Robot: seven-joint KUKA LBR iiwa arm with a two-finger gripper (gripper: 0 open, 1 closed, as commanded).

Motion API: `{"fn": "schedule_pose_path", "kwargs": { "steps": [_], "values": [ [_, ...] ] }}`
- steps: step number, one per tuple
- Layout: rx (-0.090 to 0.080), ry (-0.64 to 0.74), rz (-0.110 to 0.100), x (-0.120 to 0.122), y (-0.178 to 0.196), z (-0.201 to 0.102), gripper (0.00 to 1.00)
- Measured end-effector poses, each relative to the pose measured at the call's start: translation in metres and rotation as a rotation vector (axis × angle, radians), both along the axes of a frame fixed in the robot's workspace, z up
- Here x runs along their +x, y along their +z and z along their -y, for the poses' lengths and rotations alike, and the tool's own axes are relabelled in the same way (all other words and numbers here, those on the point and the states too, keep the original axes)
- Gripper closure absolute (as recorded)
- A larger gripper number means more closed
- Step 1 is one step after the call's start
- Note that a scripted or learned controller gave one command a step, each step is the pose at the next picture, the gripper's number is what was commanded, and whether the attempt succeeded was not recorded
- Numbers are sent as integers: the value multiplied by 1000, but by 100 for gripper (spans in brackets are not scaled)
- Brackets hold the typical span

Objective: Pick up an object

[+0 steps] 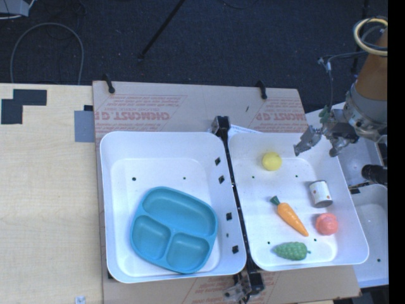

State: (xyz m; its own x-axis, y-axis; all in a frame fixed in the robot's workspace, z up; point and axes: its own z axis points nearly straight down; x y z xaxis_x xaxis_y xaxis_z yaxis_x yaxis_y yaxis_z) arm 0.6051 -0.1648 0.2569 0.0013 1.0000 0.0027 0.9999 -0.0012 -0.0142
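Grey and orange-banded, the arm (370, 87) leans in over the upper right corner of the right bin (354, 249), wrist bent so the claw (321, 138) hangs above that bin's far rim. Its two fingers are spread apart with nothing between them.

Measured from the right bin: five things lie inside it. One yellow ball (272, 161) sits near the far wall, closest to the claw. One small metal can (320, 193) lies on its side toward the right wall. One orange carrot (290, 216) lies slanted at the centre, one pink ball (326, 223) just right of it, one green bumpy fruit (292, 251) by the near wall. Left of it, the left bin (117, 151) holds one blue divided plate (173, 229). Both bins rest on the tabletop (44, 201).
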Motion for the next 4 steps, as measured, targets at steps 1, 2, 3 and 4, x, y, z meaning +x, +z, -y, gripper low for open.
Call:
{"fn": "schedule_pose_path", "kwargs": {
  "steps": [1, 2, 3, 4],
  "values": [
    [-2, 2, 12, 2, 7, 0, 0],
    [-1, 1, 7, 11, -45, 2, 0],
    [-1, 5, 7, 19, -102, -3, 0],
    [-1, 2, 7, 15, -146, -3, 0]
  ]
}}
